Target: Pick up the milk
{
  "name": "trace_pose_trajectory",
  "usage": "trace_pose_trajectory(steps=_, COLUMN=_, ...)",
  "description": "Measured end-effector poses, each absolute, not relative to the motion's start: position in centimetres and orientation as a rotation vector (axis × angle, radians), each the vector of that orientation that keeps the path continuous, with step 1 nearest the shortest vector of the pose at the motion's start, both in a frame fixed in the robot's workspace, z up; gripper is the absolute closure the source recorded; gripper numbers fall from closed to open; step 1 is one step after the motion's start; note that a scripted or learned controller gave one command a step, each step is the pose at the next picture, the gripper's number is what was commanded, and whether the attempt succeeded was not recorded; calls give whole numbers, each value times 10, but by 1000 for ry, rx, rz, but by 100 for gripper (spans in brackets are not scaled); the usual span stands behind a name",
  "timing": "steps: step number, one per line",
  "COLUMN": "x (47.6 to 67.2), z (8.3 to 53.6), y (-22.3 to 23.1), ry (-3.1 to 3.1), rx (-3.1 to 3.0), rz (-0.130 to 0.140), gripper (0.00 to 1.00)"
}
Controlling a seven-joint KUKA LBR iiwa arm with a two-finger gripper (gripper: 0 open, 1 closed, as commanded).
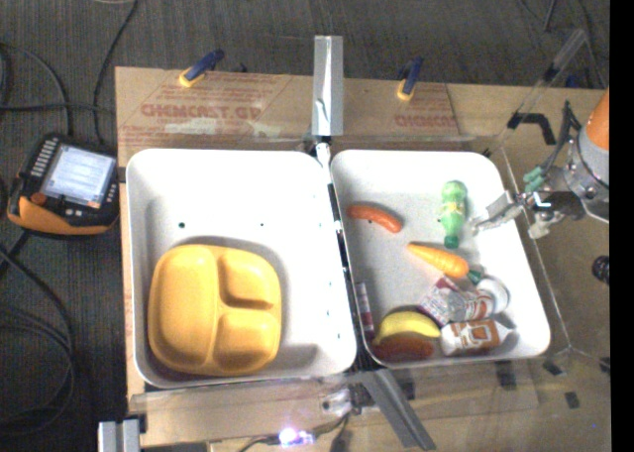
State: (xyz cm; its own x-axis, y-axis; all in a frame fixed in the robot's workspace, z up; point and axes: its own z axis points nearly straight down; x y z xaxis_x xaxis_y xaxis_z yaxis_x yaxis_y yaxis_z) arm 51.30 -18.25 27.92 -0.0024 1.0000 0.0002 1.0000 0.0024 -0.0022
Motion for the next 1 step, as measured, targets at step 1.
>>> trace_pose_trajectory(steps=1, x=488, z=108, y=-208, ry=-2414, rx=-2018, rz=-6, gripper=0)
